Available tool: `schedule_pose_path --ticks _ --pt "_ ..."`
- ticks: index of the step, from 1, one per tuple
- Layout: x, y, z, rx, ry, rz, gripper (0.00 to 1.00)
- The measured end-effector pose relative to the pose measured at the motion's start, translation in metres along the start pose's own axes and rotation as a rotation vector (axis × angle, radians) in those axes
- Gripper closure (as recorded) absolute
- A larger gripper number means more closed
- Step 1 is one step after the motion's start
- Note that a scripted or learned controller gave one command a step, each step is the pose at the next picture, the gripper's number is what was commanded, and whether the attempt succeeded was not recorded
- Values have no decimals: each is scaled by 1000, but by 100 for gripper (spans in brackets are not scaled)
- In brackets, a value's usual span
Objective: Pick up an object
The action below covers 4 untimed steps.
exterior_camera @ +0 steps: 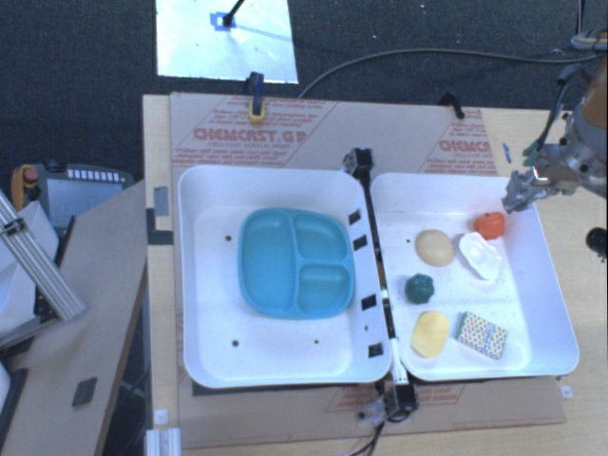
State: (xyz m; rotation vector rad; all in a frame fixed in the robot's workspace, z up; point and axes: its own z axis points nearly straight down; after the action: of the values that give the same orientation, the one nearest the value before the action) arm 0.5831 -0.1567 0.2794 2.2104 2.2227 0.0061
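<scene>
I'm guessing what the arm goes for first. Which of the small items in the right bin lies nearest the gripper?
The orange-red item, at the right bin's far edge, just beside the gripper. The white, tan, green, yellow and patterned items lie farther off.

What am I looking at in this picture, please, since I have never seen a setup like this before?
One camera looks down at a slant on a bench with two white bins. The left bin holds a blue divided tray. The right bin holds small items: an orange piece, a tan ball, a white piece, a green ball, a yellow piece and a patterned block. A robot arm reaches in from the right; its gripper hangs near the orange piece, with nothing visibly held.
</scene>
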Motion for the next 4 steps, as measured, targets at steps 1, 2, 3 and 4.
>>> schedule_pose_path --ticks 1,2,3,4 --pt "54 -3 -2 5 4 -3 100" --pt "113 2 14 6 4 -5 100" --pt "166 -3 13 6 4 -4 100" --pt "208 -2 28 8 4 -3 100"
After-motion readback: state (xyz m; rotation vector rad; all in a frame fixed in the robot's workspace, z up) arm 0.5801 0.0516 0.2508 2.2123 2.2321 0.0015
